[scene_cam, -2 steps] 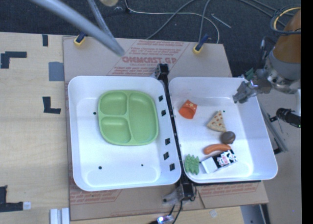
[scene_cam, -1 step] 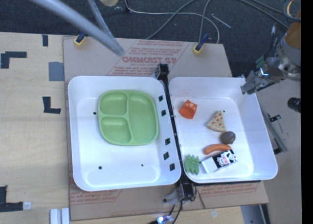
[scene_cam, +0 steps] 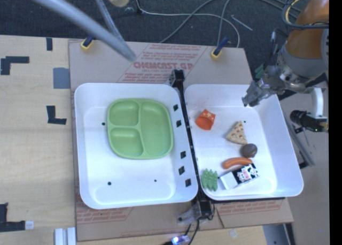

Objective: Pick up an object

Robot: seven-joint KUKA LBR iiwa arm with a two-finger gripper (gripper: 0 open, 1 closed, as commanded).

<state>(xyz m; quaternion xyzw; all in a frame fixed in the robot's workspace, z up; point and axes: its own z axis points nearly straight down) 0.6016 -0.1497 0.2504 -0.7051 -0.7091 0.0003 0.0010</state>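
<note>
The right bin [scene_cam: 278, 131] holds several small items: an orange-red block [scene_cam: 205, 120], a tan cheese-like wedge [scene_cam: 236, 132], a brown ball [scene_cam: 248, 150], an orange sausage [scene_cam: 236, 162], a black-and-white carton [scene_cam: 240, 176] and a green leafy piece [scene_cam: 209, 179]. My gripper [scene_cam: 253, 97] hangs over the bin's far right corner, up and to the right of the wedge, with nothing seen between its fingers.
The left bin [scene_cam: 88, 147] holds a green divided plate [scene_cam: 140, 128]. A black divider [scene_cam: 183, 131] runs between the bins. Cables trail across the dark floor behind the bench. A grey pole [scene_cam: 64, 8] crosses the top left.
</note>
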